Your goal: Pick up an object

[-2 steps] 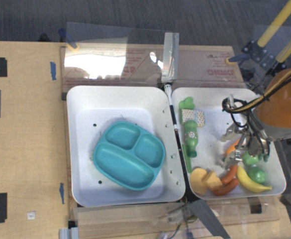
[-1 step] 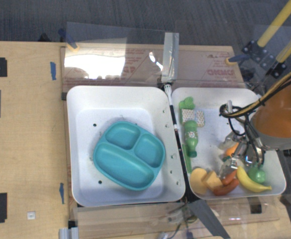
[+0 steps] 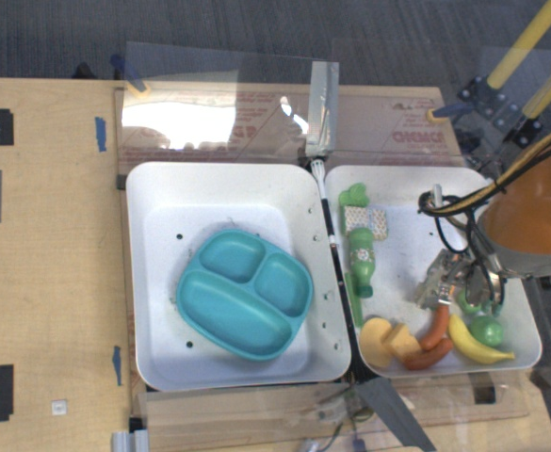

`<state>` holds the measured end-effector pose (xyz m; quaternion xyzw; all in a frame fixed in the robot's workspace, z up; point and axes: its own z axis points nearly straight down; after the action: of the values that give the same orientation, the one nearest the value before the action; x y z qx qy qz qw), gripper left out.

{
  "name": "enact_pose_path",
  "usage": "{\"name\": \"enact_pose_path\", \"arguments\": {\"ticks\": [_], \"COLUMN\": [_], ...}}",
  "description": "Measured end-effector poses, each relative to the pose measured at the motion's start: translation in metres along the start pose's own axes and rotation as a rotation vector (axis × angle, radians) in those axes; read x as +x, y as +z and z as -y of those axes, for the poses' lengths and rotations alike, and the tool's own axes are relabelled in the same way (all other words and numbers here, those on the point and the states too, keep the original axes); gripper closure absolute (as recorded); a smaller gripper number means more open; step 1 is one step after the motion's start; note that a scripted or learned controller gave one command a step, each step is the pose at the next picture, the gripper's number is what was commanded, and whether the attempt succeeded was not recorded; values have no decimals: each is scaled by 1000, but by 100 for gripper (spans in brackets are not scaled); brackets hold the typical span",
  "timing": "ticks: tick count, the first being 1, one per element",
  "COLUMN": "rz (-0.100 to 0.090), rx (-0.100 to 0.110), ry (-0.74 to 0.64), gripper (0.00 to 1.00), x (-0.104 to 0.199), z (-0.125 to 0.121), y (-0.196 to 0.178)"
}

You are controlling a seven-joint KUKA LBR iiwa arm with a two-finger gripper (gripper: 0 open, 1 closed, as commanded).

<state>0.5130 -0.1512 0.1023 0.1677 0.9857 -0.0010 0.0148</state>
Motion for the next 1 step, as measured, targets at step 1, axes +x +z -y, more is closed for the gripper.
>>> {"name": "enact_pose_path", "arguments": {"ticks": [1], "rz": [-2], "rx": [0], "ry": [0], "gripper": [0], "x": [1], "z": [0], "y": [1]}}
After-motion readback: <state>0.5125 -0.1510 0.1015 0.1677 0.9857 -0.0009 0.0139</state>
